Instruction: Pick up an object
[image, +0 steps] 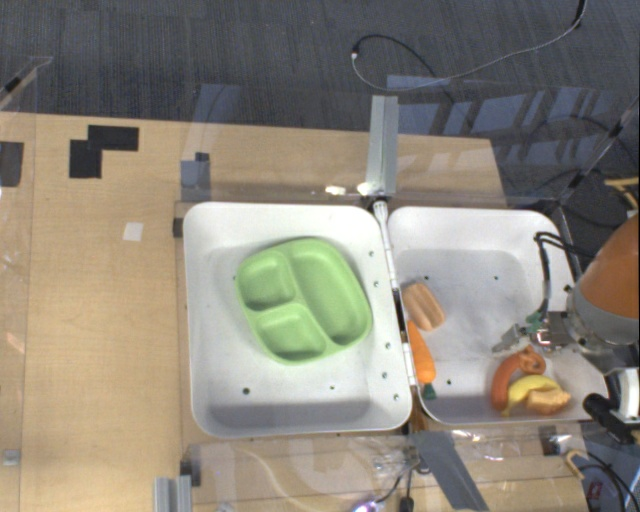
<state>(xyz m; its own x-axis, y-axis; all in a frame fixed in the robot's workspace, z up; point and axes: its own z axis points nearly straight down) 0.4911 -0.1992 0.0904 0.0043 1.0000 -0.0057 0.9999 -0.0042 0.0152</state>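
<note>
Toy food lies in the right bin, with the robot's tool close above one cluster.

A small heap of toy food (525, 384), a yellow banana shape among orange and tan pieces, sits in the near right corner of the right bin (470, 225). It looks light, stiff, smooth plastic, so likely slippery; the banana's narrow middle seems the surest place to pinch. A tan bread-like piece (423, 305) and an orange carrot (422, 358) lie well apart from it along the bin's left wall. The tool (520, 336) hovers just beside the heap, holding nothing that can be seen; whether it is released or clenched cannot be told. A green divided plate (303, 298) rests in the left bin (215, 400) on the tabletop (90, 330).
</note>
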